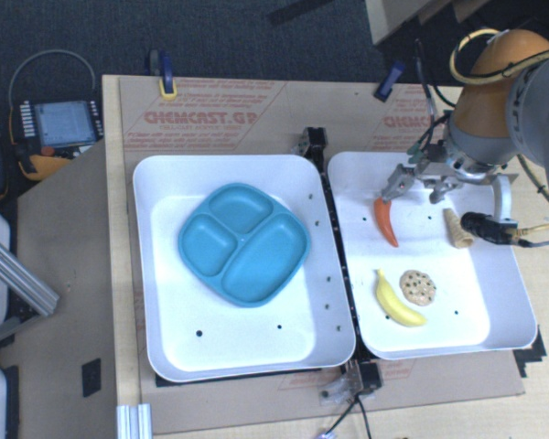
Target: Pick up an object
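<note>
Nearest the camera, at the front of the right bin (503, 332), a yellow banana (398, 303) lay with a chocolate-chip cookie (418, 287) just beside its upper end, the two close enough that a grasp on either would probably have nudged the other. White floor lay clear around them toward the front rim and the right wall.

In the left bin (165, 273), a blue divided plate (244, 243) sat turned at an angle near the middle, with a bare margin of floor all round it; it was well apart from the arm and looked like no part of the present try.

Farther back in the right bin, a red chili pepper (386, 221) lay lengthwise, its upper end pointing toward the gripper (419, 176). To its right, near the wall, rested a short tan piece, perhaps a cork (457, 228), beside a black fitting on the arm.

Farthest back, the gripper hung low over the bin's rear, its fingers spread and nothing visible between them. The pepper's top lay just under the left finger (395, 184), so I judged the pepper to be the target. The back wall and the divider between the bins lay near, leaving little room to shift rearward or left.
</note>
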`<control>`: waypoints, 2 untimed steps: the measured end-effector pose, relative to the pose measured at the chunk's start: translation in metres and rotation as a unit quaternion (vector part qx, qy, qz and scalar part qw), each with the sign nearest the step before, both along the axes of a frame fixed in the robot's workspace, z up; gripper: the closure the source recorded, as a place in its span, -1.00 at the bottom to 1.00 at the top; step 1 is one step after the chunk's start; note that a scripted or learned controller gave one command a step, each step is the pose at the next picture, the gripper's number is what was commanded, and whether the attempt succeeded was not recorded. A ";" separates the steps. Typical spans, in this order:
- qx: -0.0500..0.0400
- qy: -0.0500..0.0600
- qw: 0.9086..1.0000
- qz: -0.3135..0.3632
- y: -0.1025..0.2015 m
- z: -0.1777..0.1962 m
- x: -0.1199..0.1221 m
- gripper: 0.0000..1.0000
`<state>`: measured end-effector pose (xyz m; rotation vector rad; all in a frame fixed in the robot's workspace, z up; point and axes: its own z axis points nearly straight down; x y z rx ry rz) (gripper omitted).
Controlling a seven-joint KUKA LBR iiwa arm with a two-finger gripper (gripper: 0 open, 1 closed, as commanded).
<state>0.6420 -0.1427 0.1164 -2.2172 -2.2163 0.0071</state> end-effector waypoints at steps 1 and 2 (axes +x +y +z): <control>0.000 -0.001 1.000 0.000 0.001 -0.034 -0.001 -1.00; -0.001 -0.004 1.000 0.000 0.001 -0.020 0.001 1.00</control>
